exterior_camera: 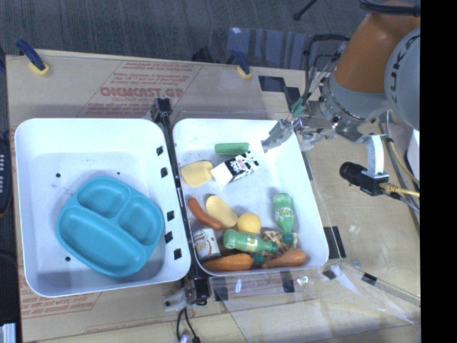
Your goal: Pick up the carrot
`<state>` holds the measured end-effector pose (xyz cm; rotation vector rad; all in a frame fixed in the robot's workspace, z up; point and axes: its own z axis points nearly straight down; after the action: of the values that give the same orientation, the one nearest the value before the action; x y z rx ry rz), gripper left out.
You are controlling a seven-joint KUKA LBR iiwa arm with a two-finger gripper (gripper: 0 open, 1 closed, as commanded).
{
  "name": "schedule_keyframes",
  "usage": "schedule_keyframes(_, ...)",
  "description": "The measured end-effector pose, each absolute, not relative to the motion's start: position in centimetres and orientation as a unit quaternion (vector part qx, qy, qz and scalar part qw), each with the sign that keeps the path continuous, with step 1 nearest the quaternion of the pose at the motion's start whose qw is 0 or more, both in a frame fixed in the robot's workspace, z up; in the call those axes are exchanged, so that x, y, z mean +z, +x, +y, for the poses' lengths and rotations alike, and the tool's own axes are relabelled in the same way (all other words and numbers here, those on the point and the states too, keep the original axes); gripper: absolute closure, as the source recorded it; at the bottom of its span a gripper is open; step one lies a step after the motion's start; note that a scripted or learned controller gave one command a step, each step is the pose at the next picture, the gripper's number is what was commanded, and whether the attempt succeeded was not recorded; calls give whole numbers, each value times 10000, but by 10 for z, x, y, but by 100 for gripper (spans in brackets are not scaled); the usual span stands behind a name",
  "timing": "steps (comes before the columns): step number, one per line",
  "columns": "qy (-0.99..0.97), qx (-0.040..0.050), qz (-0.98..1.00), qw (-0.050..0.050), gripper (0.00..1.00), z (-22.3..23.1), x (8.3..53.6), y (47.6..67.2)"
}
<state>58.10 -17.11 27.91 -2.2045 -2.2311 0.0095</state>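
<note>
Carrot [227, 263] lies well apart from the jaws [275, 136].

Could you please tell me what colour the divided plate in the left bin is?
The divided plate is light blue, clearest in the camera view.

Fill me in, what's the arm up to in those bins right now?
The arm's tool hangs over the upper right corner of the right bin, holding nothing. The carrot lies untouched at that bin's near edge, in a pile with two green bottles, a lemon and a small can. Nearer the tool are a green stick-shaped item and a black-and-white carton. The left bin holds a blue divided tray.
</note>
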Motion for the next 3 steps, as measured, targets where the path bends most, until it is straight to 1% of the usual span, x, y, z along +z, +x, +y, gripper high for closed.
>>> schedule_keyframes(1,-7056,61,-7085,91,0,-167,134,516)
schedule_keyframes(2,-7515,24,-6597,43,0,-137,91,495)
schedule_keyframes(3,-7481,44,-6636,59,100,-137,101,496)
